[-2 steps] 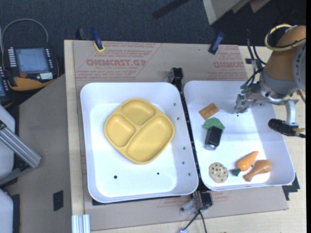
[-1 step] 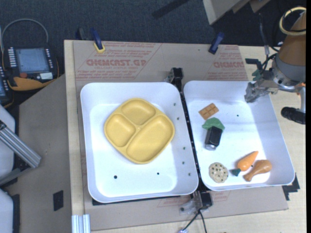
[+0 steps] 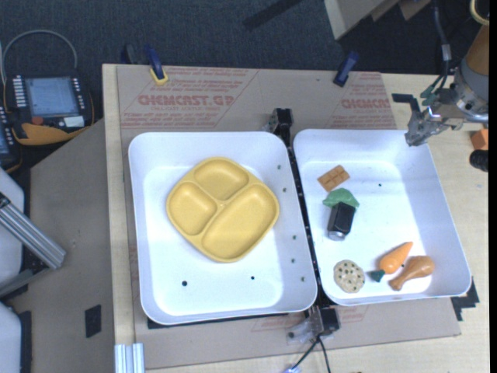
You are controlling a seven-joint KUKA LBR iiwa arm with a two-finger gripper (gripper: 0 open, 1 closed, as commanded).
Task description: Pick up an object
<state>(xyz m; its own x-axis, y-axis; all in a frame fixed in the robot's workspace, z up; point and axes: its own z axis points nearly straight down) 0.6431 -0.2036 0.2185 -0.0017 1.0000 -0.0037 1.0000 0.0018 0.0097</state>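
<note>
The right bin (image 3: 435,200) holds several small items: a tan cracker (image 3: 333,178), a green piece (image 3: 341,198) above a black block (image 3: 340,220), a round cookie (image 3: 349,275), an orange carrot (image 3: 395,258) and a brown drumstick (image 3: 411,270). My gripper (image 3: 417,130) hangs at the bin's far right corner, well away from all of them, with nothing held in it.
The left bin (image 3: 147,208) holds a yellow divided plate (image 3: 223,207). Both bins rest on a cardboard sheet (image 3: 233,92) with blue clamps at the back. A pendant screen (image 3: 50,99) lies off the bench to the left.
</note>
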